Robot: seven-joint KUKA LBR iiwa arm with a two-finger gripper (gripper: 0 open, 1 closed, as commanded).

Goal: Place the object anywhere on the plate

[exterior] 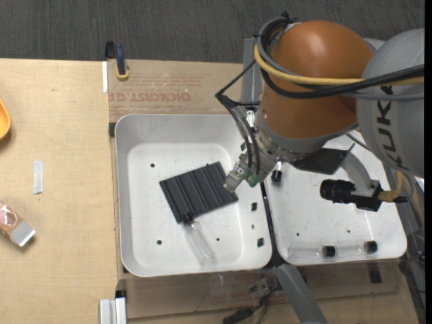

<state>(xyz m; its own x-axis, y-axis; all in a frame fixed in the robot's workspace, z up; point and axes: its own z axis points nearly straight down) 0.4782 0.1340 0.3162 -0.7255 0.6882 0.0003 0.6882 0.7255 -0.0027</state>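
Gripper [237,177]: at the black ribbed plate's [198,191] right edge. I cannot tell how far open it is, and I see nothing held.
Clear vial [200,243]: lies off the plate, at its near corner, in the left bin [128,201].
Step, as I judge it: pick still pending. Next I must reposition over the vial and grasp across its narrow body.

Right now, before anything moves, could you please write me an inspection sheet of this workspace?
Surface: left bin and right bin on cardboard, on a wooden bench.
Job's things: dark ribbed plate flat in the left bin; clear tube by its near corner.
Clutter: orange item, white strip, wrapped bar on the bench.
Grippers: gripper at the plate's right edge.
Cables: cables looped over the arm's orange band.
Surroundings: blue clamp at the bench's far edge.
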